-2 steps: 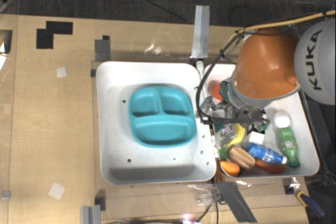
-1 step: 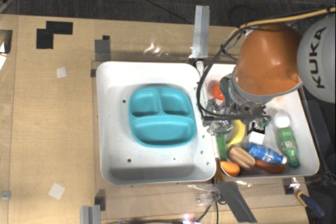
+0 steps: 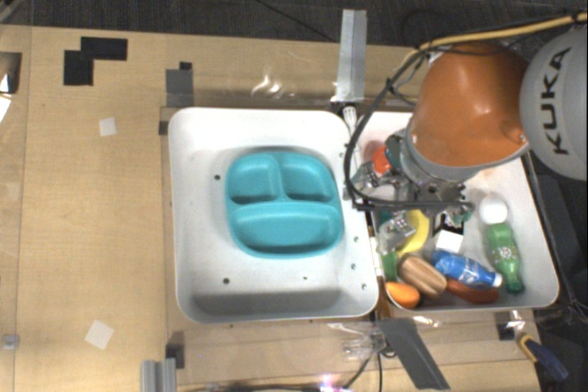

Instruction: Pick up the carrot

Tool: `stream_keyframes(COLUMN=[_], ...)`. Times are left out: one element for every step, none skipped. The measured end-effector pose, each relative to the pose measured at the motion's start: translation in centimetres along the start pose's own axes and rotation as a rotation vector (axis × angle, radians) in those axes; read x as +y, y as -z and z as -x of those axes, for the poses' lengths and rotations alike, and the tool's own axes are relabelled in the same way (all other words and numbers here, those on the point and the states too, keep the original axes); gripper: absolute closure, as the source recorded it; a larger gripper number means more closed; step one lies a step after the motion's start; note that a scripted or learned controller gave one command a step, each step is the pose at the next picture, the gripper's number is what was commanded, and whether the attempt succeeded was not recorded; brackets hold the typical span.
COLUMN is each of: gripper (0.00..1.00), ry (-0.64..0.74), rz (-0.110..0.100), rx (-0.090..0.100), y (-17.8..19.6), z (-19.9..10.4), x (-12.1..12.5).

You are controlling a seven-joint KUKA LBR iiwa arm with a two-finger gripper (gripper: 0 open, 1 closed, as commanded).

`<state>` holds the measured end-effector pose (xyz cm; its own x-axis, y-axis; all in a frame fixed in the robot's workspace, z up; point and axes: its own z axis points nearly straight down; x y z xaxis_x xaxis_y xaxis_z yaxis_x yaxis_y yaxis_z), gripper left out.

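Observation:
An orange, rounded piece that looks like the carrot (image 3: 401, 293) lies in the front left corner of the right bin (image 3: 542, 285), next to a tan bread roll (image 3: 424, 274). The gripper (image 3: 411, 218) hangs low over the left half of that bin, under the arm's orange band (image 3: 469, 110). It is just above a yellow banana (image 3: 419, 234) and some way behind the carrot. The wrist hides much of the gripper.
The left bin (image 3: 197, 197) holds a teal divided plate (image 3: 280, 202). In the right bin lie a blue bottle (image 3: 467, 269), a green bottle (image 3: 503, 257), a dark red item (image 3: 473, 293) and an orange-red item (image 3: 379, 159) partly under the arm.

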<state>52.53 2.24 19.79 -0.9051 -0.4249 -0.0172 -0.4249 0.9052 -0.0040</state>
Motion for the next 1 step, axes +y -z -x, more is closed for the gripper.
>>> stream_keyframes(gripper=[1.0], ry=[0.0], rz=[-0.002], rx=[-0.009], y=[1.19], z=[0.32], x=[0.03])
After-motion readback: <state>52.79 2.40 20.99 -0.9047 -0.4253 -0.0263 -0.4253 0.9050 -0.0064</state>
